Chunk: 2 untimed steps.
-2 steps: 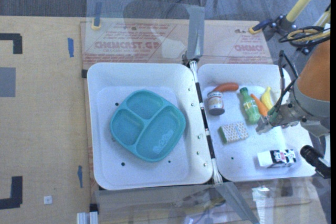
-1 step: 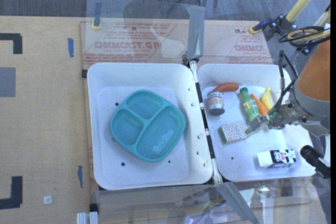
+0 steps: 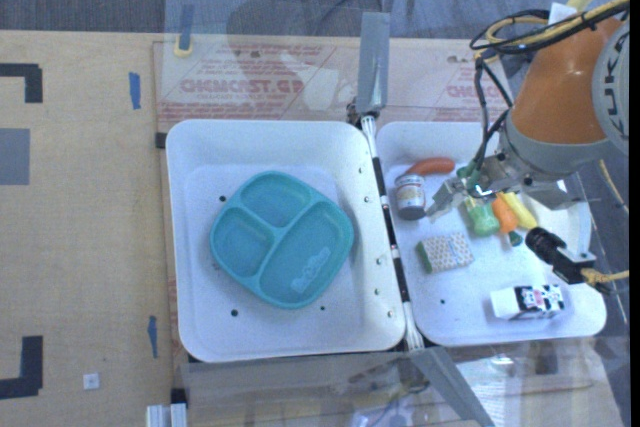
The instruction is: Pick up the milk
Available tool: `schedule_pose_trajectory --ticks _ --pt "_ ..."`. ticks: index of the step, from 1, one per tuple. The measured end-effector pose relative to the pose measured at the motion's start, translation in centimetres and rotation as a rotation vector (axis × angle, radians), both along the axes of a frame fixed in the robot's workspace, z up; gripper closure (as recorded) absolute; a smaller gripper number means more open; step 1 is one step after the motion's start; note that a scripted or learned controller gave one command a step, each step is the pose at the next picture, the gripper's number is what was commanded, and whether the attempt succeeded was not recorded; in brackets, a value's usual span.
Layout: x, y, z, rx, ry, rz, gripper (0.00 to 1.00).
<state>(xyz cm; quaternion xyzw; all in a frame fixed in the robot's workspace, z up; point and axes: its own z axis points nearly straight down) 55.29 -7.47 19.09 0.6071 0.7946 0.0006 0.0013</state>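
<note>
The milk [image 3: 528, 302] is a small white carton with black cow patches. It lies on its side near the front right corner of the right bin [image 3: 455, 315]. My gripper [image 3: 452, 191] hangs over the back middle of that bin, just right of a small can [image 3: 409, 195]. It is well behind and to the left of the milk. The gripper is open with nothing between its fingers.
Around the gripper lie a red sausage [image 3: 433, 166], a green piece [image 3: 481, 218], an orange carrot [image 3: 509, 213] and a speckled sponge-like block [image 3: 446, 252]. A black part [image 3: 553, 252] on the arm's cable hangs just behind the milk. A teal divided plate [image 3: 283, 238] sits in the left bin [image 3: 200, 155].
</note>
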Motion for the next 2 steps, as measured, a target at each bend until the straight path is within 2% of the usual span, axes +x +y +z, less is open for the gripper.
schedule_pose_trajectory --ticks 1,2 --pt "-4.5 -5.5 -10.2 0.002 -0.006 0.197 0.0" --pt "-0.5 -2.9 -8.2 -0.001 -0.001 0.283 0.0"
